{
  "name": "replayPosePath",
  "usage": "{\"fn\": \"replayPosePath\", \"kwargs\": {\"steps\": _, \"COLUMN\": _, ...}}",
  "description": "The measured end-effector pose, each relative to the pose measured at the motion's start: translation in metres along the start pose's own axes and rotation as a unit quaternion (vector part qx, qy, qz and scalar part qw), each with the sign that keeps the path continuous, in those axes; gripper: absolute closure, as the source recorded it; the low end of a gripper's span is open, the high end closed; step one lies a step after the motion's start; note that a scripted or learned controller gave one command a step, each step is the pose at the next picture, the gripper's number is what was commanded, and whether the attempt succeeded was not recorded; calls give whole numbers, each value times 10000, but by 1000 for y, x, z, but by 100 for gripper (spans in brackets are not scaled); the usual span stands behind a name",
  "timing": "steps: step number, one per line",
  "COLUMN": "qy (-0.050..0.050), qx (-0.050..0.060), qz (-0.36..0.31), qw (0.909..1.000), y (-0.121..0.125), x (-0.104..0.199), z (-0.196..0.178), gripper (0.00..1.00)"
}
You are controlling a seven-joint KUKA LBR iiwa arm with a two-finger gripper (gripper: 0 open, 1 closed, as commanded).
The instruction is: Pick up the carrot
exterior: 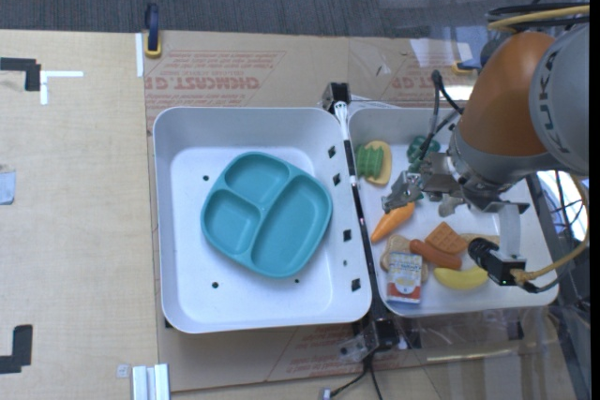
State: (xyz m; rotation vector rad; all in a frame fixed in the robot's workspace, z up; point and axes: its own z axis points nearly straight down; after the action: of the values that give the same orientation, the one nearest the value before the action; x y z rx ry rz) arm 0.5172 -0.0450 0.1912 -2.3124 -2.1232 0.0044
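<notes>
Camera view: gripper (405, 194) is low over the right-hand white bin (536, 244), in that bin's left half. Can't tell if it's spread or pressed together; the metal parts blur together from this angle.

Carrot (394, 221) lies just below-left of the gripper as seen here, tilted, with its thick upper end right at the gripper tip and its point aimed toward the bin divider. Touching or just apart: can't tell. Not visibly pinched.

Clutter around the gripper:
- corn cob (375, 161), yellow with green husk, near, up-left of the gripper, apart from the carrot.
- teal item (419, 148) just above the gripper, partly hidden by the arm, so unidentifiable.
- orange waffle-like piece (449, 240) down-right of the gripper, near it, with a reddish sausage-like piece (432, 253) against its lower edge.
- small carton (405, 277), white with red print, straight below the gripper, just past the carrot tip. A pale round bit (397, 247) sits between the carton and the carrot.
- banana (459, 277) farther down-right, beside the carton.

Nothing lies on top of the carrot. The nearest neighbours are the pale bit and the carton on its lower side.

Well to the gripper's left, the other white bin (173, 201) holds a teal divided plate (267, 214). Both bins sit on cardboard (216, 70) on the worktop (75, 201).
</notes>
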Motion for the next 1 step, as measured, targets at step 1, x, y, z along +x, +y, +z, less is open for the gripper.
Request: {"fn": "replayPosePath", "kwargs": {"steps": 1, "qy": -5, "qx": 0, "qz": 497, "qw": 9988, "y": 16, "x": -54, "z": 30, "gripper": 0}}
